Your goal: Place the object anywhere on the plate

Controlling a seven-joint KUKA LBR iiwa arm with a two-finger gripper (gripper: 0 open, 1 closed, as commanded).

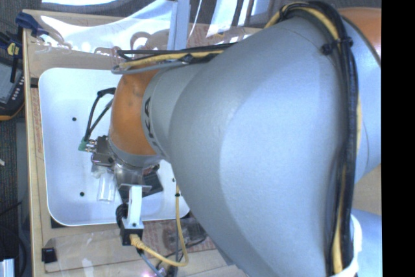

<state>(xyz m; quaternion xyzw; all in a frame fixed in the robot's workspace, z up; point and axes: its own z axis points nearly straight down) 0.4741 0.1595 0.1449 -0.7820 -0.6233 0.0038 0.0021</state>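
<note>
Camera view: gripper [104,186] low inside white bin [55,133].

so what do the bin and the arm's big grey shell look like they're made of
Bin: probably moulded plastic, smooth glossy white, with rounded corners and soft reflections.
Arm's grey shell: possibly painted metal or hard plastic; matte, even sheen, no visible grain. Can't tell which.
</note>
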